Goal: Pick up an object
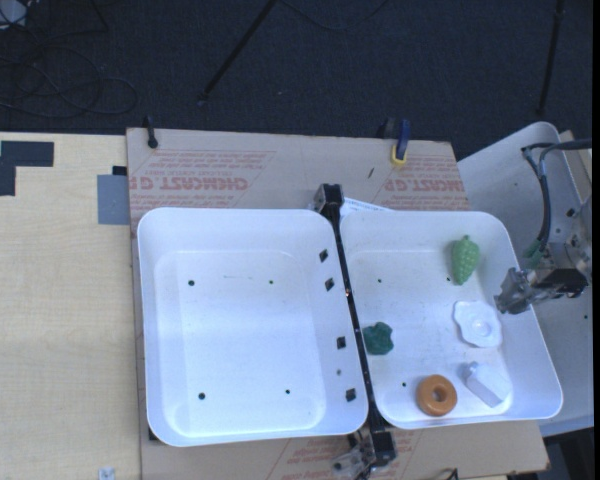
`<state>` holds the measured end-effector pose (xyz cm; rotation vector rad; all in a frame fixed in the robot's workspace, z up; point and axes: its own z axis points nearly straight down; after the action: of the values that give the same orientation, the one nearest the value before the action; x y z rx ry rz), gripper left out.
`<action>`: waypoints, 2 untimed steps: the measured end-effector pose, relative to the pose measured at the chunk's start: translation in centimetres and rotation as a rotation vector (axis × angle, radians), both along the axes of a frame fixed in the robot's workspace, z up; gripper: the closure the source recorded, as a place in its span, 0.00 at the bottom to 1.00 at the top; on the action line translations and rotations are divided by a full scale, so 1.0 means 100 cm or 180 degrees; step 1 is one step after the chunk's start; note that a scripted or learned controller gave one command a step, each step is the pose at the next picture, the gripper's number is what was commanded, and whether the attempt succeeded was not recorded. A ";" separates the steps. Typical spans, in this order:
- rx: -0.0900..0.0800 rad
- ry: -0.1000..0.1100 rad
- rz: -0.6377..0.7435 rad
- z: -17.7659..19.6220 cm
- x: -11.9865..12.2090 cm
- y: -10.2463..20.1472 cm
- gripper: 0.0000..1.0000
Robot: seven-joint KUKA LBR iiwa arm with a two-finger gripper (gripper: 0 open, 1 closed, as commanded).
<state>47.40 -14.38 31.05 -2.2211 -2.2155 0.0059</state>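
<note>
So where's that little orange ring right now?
The orange ring lies in the right bin, near its front edge, between the dark green lump and the grey block.

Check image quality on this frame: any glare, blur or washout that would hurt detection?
Camera view: even lighting, soft shadows; the white piece nearly washes out against the right bin; orange ring and green objects stand out clearly; the end effector at the bin's right rim is small and soft; upper background is dark.
</note>
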 end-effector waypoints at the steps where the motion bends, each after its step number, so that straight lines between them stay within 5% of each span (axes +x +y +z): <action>1: 0.0002 -0.0007 0.0014 -0.003 0.002 0.018 1.00; 2: 0.0015 0.0043 0.0007 -0.184 -0.003 0.020 1.00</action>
<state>47.12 -12.37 12.61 -2.2095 -2.2090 0.0155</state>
